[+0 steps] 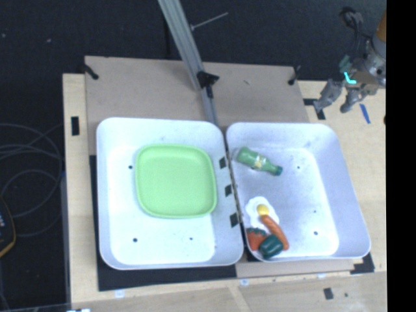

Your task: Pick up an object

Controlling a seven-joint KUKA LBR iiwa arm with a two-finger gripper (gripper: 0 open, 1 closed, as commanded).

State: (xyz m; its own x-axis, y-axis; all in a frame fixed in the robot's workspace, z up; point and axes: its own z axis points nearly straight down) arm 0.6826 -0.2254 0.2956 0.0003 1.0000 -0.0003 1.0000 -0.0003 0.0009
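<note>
Our hand (pixel 342 96), seemingly open, hovers far right; we should descend squarely over the green bottle (pixel 257 161).

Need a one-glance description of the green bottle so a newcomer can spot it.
Take the right bin, the one without the green plate. In its upper left part, near the divider, a small green bottle lies on its side, alone on the white floor. The other toys, a fried egg and a carrot, huddle in the bottom-left corner.

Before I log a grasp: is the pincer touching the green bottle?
Apart. The camera view shows the pincer beyond the right bin's corner, far from the green bottle.
</note>
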